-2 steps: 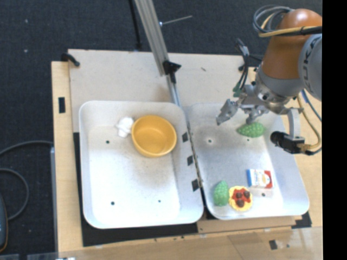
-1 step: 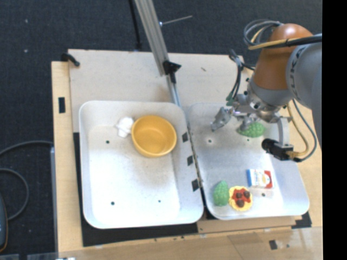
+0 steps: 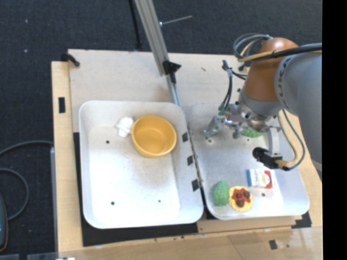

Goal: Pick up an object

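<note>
My gripper [image 3: 222, 134] hangs over the upper part of the right bin [image 3: 293, 199], its two fingers spread apart with only bare bin floor between them. A small light-green object [image 3: 252, 132] lies just right of the fingers, partly covered by the wrist. Near the bin's front edge lie a fuzzy green object [image 3: 220, 193], a round yellow and red toy [image 3: 241, 197] and a small white box with blue and red print [image 3: 259, 178]. In the left bin [image 3: 108, 199] a yellow bowl [image 3: 154, 135] stands next to a crumpled white object [image 3: 124, 125].
A slanted metal pole [image 3: 154, 34] rises behind the bins, its foot near the gap between them. Black cables [image 3: 274, 158] loop off the wrist above the right bin. The wooden bench [image 3: 108, 75] surrounds both bins.
</note>
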Motion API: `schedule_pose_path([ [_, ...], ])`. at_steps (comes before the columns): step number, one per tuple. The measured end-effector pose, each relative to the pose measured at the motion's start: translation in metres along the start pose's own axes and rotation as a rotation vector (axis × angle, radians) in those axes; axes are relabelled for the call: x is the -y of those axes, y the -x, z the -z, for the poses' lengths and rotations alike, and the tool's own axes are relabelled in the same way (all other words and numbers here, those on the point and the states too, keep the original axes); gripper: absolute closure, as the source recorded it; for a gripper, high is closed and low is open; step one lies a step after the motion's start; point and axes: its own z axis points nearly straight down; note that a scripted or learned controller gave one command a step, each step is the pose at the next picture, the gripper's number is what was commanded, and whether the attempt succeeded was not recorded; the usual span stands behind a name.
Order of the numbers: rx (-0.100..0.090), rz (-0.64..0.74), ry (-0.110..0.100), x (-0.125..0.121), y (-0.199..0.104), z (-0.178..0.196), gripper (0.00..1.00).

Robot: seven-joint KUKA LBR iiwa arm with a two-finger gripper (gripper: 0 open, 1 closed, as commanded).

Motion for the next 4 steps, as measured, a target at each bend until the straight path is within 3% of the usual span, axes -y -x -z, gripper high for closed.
schedule_pose_path([
  [1,-0.003,-0.004,0.009,-0.002,0.000,0.014,1.00],
  [3,-0.003,0.005,0.009,-0.003,0.005,0.103,1.00],
  [4,-0.003,0.010,0.004,0.010,-0.052,0.094,1.00],
])
